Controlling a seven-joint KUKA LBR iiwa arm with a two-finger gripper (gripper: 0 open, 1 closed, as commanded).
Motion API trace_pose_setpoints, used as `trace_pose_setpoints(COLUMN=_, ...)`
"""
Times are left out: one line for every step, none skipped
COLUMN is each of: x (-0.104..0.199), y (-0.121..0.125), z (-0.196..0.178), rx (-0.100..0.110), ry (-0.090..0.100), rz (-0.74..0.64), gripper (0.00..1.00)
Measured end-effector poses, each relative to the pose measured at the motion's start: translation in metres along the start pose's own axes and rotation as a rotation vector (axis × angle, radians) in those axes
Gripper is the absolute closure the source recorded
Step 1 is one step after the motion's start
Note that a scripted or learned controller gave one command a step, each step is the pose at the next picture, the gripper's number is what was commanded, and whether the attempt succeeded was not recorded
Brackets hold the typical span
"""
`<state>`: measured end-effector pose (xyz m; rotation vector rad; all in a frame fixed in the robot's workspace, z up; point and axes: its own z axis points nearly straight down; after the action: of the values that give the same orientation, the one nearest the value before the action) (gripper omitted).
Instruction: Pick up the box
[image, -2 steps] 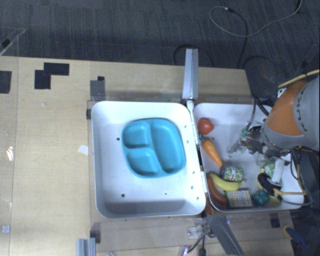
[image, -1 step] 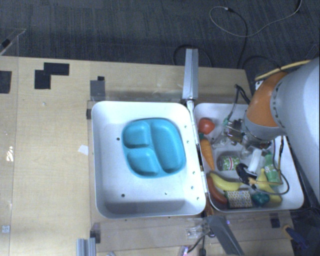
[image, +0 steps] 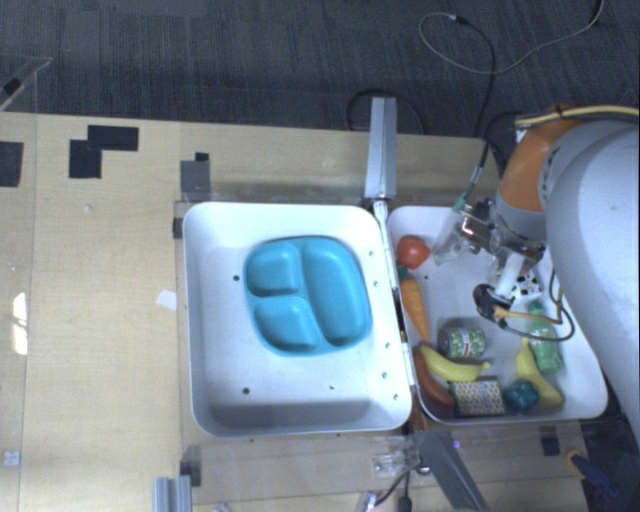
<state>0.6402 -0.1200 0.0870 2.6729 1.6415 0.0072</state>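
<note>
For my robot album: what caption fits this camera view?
Gripper hovers over the right bin, far from the box among toy food.

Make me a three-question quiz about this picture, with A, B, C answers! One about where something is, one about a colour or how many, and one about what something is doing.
1. Where does the box lie?
A. in the left bin
B. at the near edge of the right bin
C. on the bench outside the bins

2. What colour is the divided tray?
A. blue
B. red
C. yellow

3. How does the tray sit?
A. flat in the left bin
B. leaning on the arm
C. stacked on the bananas

Answers:
1 B, the box sits by the yellow banana at that bin's near edge.
2 A, it is light blue against the white bin.
3 A, it lies flat in the middle of the left bin.
</note>
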Motion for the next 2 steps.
trace_pose_setpoints(x=0.014, y=-0.017, z=-0.001, rx=0.000, ry=0.000, rz=-0.009, gripper=0.00)
trace_pose_setpoints(x=0.033, y=-0.041, z=-0.100, rx=0.001, ry=0.001, rz=-0.052, gripper=0.00)
